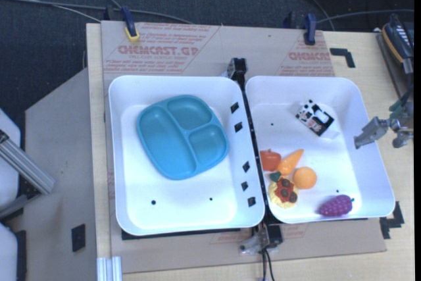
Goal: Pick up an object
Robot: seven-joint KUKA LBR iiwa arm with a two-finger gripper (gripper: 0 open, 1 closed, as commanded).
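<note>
The right bin [348, 92] holds several small toys. A black-and-white block [314, 118] lies near its back. Toward the front left sit a red piece [270, 159], an orange carrot [293, 157], an orange ball [304, 177] and a yellow piece with red on top [283, 193]. Purple grapes [335, 205] lie at the front right. My gripper [387, 135] hovers over the right rim of this bin, open, with nothing between its fingers and well apart from every toy.
The left bin [125, 161] carries a blue divided plate [183, 136]. A black divider with clips [242, 141] runs between the bins. Clamps [130, 28] hold the board at the back, and cables trail on the floor beyond.
</note>
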